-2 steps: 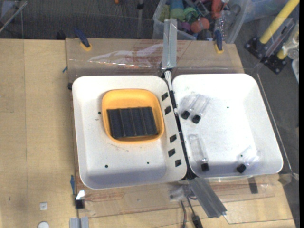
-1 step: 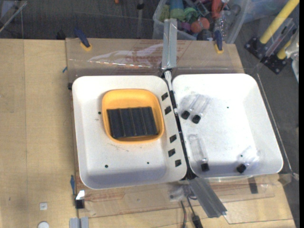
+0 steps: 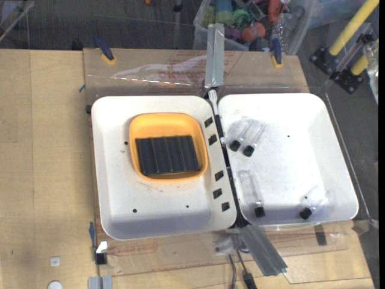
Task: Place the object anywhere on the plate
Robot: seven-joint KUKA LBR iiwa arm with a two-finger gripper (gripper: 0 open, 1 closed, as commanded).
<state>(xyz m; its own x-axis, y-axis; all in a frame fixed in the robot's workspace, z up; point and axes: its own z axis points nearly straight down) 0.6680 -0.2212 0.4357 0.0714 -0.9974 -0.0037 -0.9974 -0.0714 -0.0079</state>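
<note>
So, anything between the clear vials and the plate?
Yes: the raised divider runs between the vials and the plate, so they must be lifted over it. A dark ridged block also covers most of the plate's floor.

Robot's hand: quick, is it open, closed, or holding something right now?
Hand: cannot be told from this picture.
The dark ribbed block lies on the orange plate, and the clear vials lie in the right bin, with nothing gripping them.

Plate (image 3: pixel 139 127) orange-yellow; ribbed black object (image 3: pixel 167 155) on it. Both bins (image 3: pixel 114 197) white. Clear vials (image 3: pixel 246 134) black-capped. Surface (image 3: pixel 42 161) pale wood.
</note>
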